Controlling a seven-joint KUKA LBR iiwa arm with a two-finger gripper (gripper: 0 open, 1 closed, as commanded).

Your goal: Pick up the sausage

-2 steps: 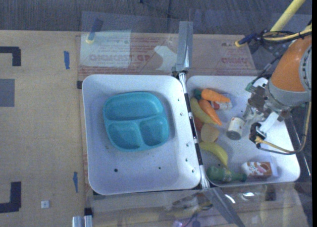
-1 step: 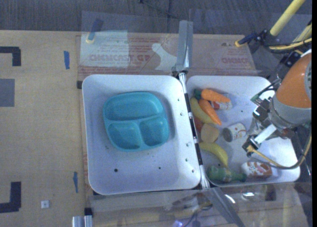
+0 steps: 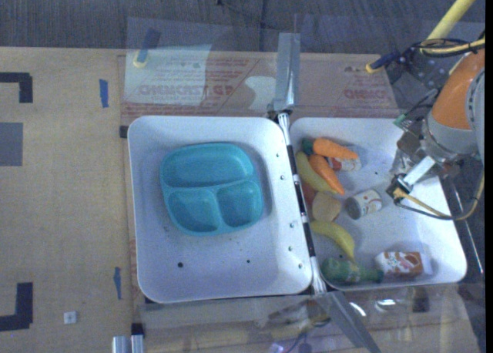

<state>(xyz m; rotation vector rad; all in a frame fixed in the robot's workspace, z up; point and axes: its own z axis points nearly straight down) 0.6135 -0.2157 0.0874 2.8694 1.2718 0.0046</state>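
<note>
Right bin [image 3: 433,230], claw [image 3: 404,173] over its right side, grey cylinder [image 3: 363,203] nearby.

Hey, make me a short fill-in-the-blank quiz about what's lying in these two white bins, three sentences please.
1. The teal plate lies in the view's ___ bin.
2. That plate is divided into ___ compartments.
3. The two orange carrots lie in the view's ___ bin.

Missing words: left; three; right.

Reddish sausage [image 3: 307,196], partly covered, lying against right bin [image 3: 389,230] left wall
</note>
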